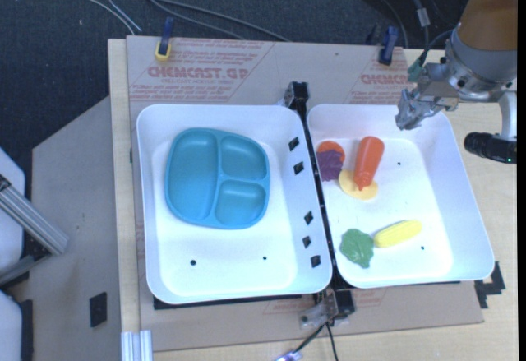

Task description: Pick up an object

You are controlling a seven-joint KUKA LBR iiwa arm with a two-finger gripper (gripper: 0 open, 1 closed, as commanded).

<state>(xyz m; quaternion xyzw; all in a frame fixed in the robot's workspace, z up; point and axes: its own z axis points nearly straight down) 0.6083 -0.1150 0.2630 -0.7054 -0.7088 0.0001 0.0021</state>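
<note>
In the right bin (460,187) you have open floor along its 3 o'clock side, while the orange bottle (367,162), the purple piece (330,160), the green piece (357,246) and the yellow corn (398,233) crowd its 9 and 6 o'clock parts. In the left bin (156,187), the blue divided plate (218,178) takes the middle, leaving you room toward 6 o'clock. The gripper (411,117) hangs at the right bin's 12 o'clock rim.

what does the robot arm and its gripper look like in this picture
The arm is a thick rounded cylinder, grey metal with a broad orange band above the wrist. A dark cable runs down beside it from the top of the view. The gripper is small, grey and metallic, on a blocky silver mount with a small green part.
</note>
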